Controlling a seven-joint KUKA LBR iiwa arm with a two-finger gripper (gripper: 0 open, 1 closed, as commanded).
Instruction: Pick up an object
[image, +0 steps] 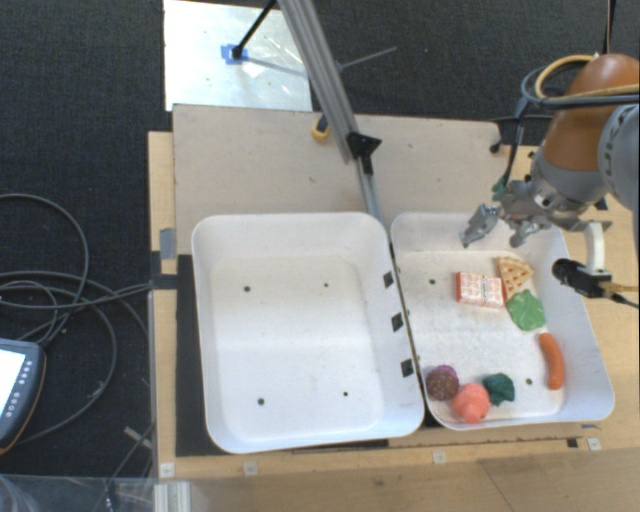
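My gripper (502, 230) hangs over the far edge of the right bin (440, 300), its two grey fingers spread open with nothing between them. Below it in the bin lie a pink-and-white block (480, 289), a waffle-like orange wedge (514, 274) and a green leafy piece (526, 311). An orange sausage shape (551, 361) rests near the right wall. Along the near wall sit a dark purple ball (442, 381), a pink-red round piece (471, 402) and a dark green piece (498, 387).
The left bin (290, 330) sits beside the right one, with black clips along their shared wall (397, 322). A slanted grey pole (335, 90) crosses the back of the bench. Cables and a tablet (15, 385) lie on the floor at left.
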